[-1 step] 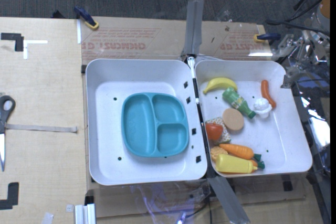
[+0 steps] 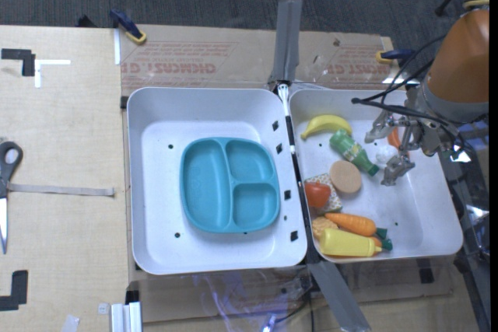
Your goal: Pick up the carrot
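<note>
The carrot (image 2: 352, 224) is orange with a green stalk end and lies on its side near the front of the right bin (image 2: 424, 225). It rests against a yellow toy (image 2: 348, 244) just in front of it. My gripper (image 2: 389, 149) hangs over the back right part of that bin, well behind and to the right of the carrot. Its fingers (image 2: 399, 168) stand apart, open, with no carrot between them. A small red-orange piece (image 2: 394, 138) shows close by the fingers; I cannot tell what it is.
Sharing the right bin are a banana (image 2: 327, 124), a green toy (image 2: 348, 149), a tan disc (image 2: 345, 177) and a red tomato (image 2: 316, 193). A blue divided plate (image 2: 230, 185) lies in the left bin (image 2: 152, 190). Scissors (image 2: 6, 167) lie at the far left.
</note>
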Action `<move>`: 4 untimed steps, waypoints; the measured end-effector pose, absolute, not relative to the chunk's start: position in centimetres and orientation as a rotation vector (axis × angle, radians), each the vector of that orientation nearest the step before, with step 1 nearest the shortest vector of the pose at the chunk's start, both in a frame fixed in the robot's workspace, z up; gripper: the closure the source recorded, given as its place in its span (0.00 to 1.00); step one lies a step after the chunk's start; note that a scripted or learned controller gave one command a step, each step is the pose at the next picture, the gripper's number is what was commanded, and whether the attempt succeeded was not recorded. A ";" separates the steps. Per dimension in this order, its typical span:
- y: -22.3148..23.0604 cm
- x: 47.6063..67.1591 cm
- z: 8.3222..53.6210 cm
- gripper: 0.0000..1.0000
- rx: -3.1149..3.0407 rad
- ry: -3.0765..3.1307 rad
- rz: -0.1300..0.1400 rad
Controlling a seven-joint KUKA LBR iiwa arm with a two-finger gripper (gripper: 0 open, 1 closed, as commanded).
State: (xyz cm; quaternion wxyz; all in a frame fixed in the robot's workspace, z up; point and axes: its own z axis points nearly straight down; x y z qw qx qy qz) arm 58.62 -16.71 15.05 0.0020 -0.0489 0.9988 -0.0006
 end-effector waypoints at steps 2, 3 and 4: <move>-10.0 49.8 10.6 0.00 0.112 3.127 -0.003; -4.1 48.0 19.2 0.00 -0.067 3.136 0.000; -3.3 48.4 19.2 0.00 0.185 3.133 0.000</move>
